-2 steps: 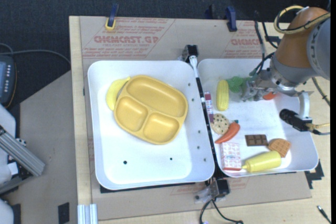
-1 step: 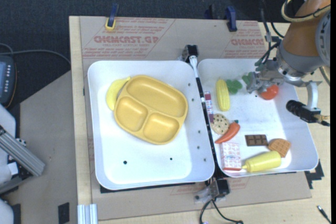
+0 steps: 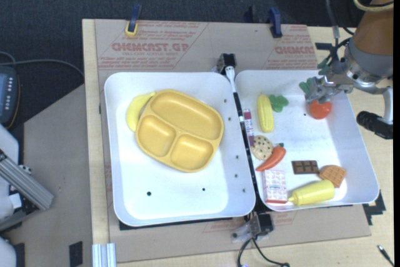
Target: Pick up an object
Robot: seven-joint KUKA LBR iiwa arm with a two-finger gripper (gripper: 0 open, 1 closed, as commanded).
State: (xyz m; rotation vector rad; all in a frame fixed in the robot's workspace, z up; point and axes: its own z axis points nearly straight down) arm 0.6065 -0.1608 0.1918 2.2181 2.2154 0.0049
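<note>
The right bin (image 3: pixel 350 134) holds the small objects. A red tomato-like piece (image 3: pixel 319 110) lies near its far right, with a green leafy piece (image 3: pixel 309 85) just behind it. My gripper (image 3: pixel 326 92) hangs directly over these two, its tip right at the top of the red piece. Whether it touches or grips the piece is hidden by the wrist. Further left lie a yellow corn cob (image 3: pixel 265 112), a green piece (image 3: pixel 279 101), a cookie (image 3: pixel 261 147) and an orange carrot (image 3: pixel 272 158).
At the right bin's front lie a chocolate bar (image 3: pixel 305 166), a waffle (image 3: pixel 333 174), a yellow bottle (image 3: pixel 311 192) and a red-and-white packet (image 3: pixel 275 186). The left bin (image 3: pixel 169 197) holds a yellow divided plate (image 3: pixel 180 130) lying over a yellow disc (image 3: pixel 134 112).
</note>
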